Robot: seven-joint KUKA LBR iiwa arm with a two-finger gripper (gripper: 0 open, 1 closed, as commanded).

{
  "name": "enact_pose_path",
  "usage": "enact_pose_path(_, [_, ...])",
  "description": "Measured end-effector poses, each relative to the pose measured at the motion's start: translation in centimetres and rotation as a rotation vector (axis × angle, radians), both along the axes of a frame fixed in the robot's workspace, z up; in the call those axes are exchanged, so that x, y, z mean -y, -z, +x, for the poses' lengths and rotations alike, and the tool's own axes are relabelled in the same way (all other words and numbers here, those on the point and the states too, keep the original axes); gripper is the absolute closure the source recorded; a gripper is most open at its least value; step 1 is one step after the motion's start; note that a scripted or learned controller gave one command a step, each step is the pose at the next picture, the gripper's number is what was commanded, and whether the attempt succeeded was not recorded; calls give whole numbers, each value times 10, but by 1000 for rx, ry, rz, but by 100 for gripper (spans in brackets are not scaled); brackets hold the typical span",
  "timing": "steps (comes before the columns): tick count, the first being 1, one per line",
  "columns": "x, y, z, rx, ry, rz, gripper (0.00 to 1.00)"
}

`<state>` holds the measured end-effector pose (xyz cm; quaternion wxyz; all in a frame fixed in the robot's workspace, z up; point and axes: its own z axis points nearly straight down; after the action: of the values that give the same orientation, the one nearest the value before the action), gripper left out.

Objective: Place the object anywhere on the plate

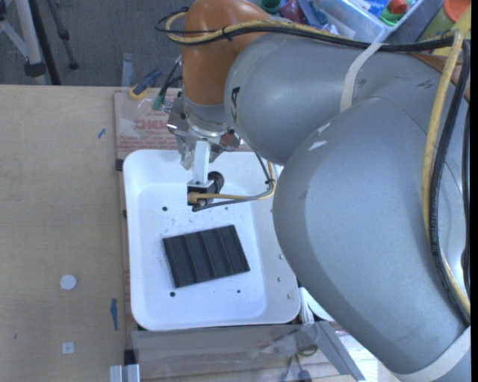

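Note:
A dark grey ribbed rectangular plate (205,256) lies flat in the near half of the left white bin (146,224), turned slightly anticlockwise. My gripper (198,170) hangs over the far part of the same bin, beyond the plate's far edge and a little left of its middle. The orange wrist band sits straight above it. I see no loose object near the gripper or on the plate. The large grey arm hides the right bin.
Small dark specks dot the bin floor around the plate. A red-printed sheet (146,123) lies behind the bin. The wooden bench (52,186) stretches to the left, with a small white disc (68,282) on it. Coloured clutter (351,15) sits at the far top.

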<state>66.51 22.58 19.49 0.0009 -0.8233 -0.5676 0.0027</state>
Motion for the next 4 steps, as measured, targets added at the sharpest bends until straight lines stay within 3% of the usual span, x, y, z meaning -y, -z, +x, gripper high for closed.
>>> enact_pose_path(1, [0, -56, 1, 8, -446, 2, 100])
enact_pose_path(2, [2, -66, 1, 9, -474, 2, 100])
enact_pose_path(3, [2, -66, 1, 9, -475, 2, 0])
enact_pose_path(4, [1, -77, 2, 13, -475, 0, 100])
